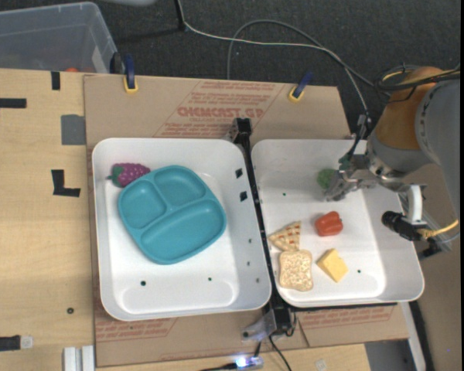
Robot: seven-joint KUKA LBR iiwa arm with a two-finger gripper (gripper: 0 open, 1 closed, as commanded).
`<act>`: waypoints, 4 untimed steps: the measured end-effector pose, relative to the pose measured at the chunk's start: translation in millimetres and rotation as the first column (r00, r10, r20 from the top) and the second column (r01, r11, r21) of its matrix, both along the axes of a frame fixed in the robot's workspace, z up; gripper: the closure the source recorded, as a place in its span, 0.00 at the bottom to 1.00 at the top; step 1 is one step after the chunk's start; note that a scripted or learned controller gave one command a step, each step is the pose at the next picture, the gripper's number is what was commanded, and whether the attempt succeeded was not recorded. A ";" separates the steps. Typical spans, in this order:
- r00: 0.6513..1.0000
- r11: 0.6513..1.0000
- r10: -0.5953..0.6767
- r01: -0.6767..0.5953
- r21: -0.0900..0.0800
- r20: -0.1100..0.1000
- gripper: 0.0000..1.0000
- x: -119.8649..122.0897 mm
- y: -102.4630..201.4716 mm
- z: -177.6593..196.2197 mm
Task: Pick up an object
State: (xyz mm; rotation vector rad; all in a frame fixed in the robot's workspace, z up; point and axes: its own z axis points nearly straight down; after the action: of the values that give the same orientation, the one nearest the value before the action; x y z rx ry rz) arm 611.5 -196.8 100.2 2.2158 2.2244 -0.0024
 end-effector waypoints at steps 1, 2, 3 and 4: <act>1.000 1.000 -0.002 0.002 0.002 0.002 1.00 0.1 3.9 42.8; 1.000 1.000 -0.003 0.003 0.001 0.004 1.00 -5.7 -3.3 98.5; 1.000 1.000 -0.003 0.003 0.003 0.000 1.00 -5.3 -2.8 110.9; 1.000 1.000 0.002 -0.002 0.003 -0.001 1.00 10.2 57.7 110.9</act>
State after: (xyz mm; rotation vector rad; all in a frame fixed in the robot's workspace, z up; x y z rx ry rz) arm 621.7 -139.2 211.1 2.2151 2.2287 0.0003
